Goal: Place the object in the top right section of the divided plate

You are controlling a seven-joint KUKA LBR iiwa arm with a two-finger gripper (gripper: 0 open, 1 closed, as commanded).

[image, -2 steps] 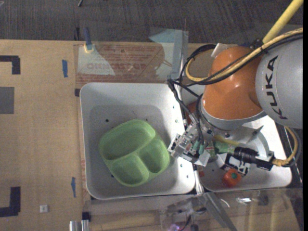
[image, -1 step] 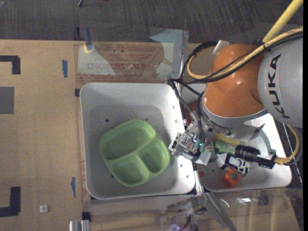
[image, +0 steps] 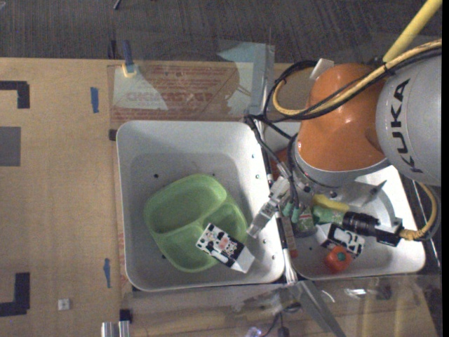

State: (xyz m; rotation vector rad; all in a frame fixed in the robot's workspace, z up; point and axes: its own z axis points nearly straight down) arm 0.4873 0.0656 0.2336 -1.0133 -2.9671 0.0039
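Note:
A green divided plate [image: 184, 220] lies in the left white bin [image: 175, 142]. A small black-and-white patterned carton [image: 224, 246] rests tilted on the plate's lower right rim, with its white end toward the bin's right wall. My gripper [image: 268, 210] hangs just up and right of the carton, near the wall between the two bins. I see nothing held in it. The grey and orange arm [image: 344, 128] covers much of the right bin.
The right bin [image: 403, 255] holds a red-orange fruit-like object [image: 337, 258], a black-and-white item [image: 345, 240], a green item [image: 304, 220] and a yellow one [image: 330, 203] beneath the wrist. Cables [image: 295, 97] loop above the arm. Taped paper [image: 175, 90] lies behind the left bin.

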